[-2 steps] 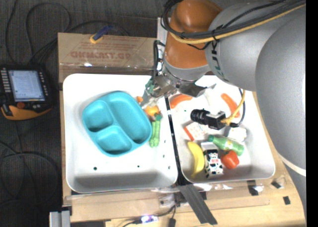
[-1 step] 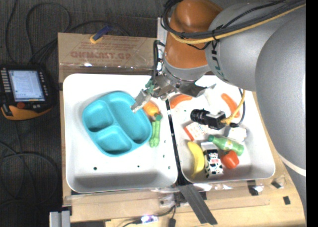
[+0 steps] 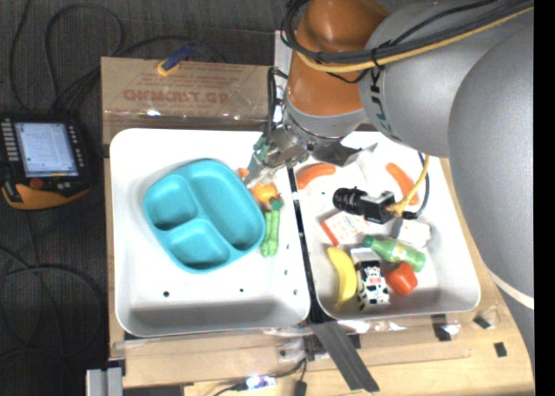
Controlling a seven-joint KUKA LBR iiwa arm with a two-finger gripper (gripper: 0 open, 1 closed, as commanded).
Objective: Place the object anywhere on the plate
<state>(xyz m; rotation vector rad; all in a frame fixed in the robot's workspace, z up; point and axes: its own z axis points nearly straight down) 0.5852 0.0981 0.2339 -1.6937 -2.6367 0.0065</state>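
Note:
A blue divided plate lies in the left bin, towards its middle. My gripper hangs over the left bin's right side, just past the plate's upper right rim. Directly below the gripper an orange toy piece rests against the plate's right edge. A long green piece runs down from it between the plate and the bin wall. The wrist blocks my view of the gripper tips, so I cannot tell whether anything is held.
The right bin holds several toys: an orange carrot-like piece, another orange piece, a banana, a green bottle, a red tomato and a white card. A tablet lies left of the bench.

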